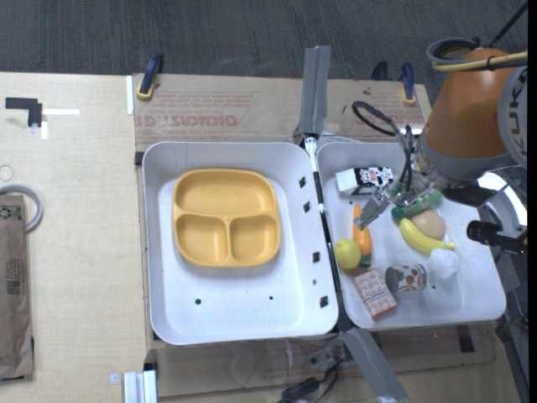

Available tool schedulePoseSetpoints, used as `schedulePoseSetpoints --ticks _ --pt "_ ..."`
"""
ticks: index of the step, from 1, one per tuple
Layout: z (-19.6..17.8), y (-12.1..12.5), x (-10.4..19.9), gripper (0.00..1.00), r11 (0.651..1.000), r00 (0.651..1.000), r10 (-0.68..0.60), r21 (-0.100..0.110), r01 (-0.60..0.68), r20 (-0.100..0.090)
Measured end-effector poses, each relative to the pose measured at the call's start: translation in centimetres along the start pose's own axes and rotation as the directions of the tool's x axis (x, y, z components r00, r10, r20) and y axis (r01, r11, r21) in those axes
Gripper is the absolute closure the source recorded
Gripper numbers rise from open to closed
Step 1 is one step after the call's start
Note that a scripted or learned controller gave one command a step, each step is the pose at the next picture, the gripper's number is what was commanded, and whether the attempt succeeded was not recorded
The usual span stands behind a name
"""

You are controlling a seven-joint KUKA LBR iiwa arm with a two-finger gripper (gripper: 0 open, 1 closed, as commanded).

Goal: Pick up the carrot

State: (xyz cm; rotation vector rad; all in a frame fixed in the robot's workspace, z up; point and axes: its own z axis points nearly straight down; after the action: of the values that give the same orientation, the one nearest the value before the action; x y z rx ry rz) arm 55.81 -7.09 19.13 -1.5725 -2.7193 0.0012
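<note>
Orange and short, the carrot (362, 235) lies in the right bin (478, 305), near that bin's left wall and about midway along it. A yellow lemon (347, 253) touches the carrot's lower left side. Just above the carrot, the gripper (375, 207) hangs at the end of the grey arm with its orange band (470, 116), which reaches in from the right. The metal fingers (369, 211) point down and to the left, their tips right at the carrot's upper end. Whether the fingers are spread or closed cannot be told from this angle, and nothing can be seen held between them.

Other things crowd around the carrot in the same bin. A small white carton with a black-and-white cow pattern (366, 179) sits above the carrot, near the bin's top edge. To the carrot's right lies a yellow banana (423, 237), with a tan round object (430, 224) just beside it and a green item (422, 201) partly under the arm. Below and to the right of the carrot stand a small red-and-white box (374, 293) and a can lying on its side (407, 279). A white crumpled object (445, 263) rests further right of the carrot, past the banana.

Left of the carrot, beyond the dividing wall, the left bin (168, 309) holds a yellow divided plate (226, 217) with three compartments. A cardboard sheet (218, 107) lies under the bins' far edge.
</note>
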Motion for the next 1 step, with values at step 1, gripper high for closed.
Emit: schedulePoseSetpoints --ticks 1 --pt "9.96 -1.2 -3.12 0.0 0.986 0.986 -0.166 -0.001 0.166 0.001"
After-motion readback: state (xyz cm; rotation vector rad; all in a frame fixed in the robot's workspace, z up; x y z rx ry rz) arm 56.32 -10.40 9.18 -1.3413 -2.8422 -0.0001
